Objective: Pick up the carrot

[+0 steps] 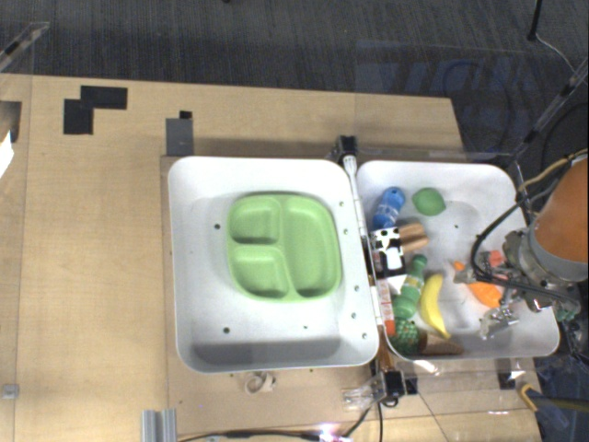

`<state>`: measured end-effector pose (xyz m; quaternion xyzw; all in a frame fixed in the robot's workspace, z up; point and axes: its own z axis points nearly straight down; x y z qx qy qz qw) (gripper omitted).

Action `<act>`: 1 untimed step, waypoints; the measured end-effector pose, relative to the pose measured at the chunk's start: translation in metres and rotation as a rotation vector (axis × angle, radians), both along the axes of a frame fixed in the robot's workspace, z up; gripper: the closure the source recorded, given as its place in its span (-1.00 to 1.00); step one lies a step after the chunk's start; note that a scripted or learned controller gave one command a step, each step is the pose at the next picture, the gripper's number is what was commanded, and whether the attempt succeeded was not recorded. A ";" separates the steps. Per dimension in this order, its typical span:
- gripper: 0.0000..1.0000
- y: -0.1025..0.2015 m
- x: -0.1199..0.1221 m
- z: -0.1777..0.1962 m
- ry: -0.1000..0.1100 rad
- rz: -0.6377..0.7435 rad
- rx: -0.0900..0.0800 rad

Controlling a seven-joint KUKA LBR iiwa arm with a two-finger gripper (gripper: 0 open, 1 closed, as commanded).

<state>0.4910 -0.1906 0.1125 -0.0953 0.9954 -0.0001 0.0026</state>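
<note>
We see a wooden bench (92, 274) over dark carpet (294, 26). The carrot (482, 292) lies in the right bin (479, 178), just beside the gripper (500, 319); grip state we cannot tell.

The carrot (483, 293) is small and bright orange, lying flat on the white floor of the right bin, toward its right side, partly hidden.

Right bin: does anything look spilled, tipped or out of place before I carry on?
Nothing spilled. The right bin is crowded along its left wall: banana, blue bottle and green bottle lie jumbled together. The carrot lies apart, beside the gripper.
</note>
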 end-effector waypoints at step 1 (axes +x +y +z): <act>-1.00 -0.014 0.014 -0.023 -0.010 -0.370 0.001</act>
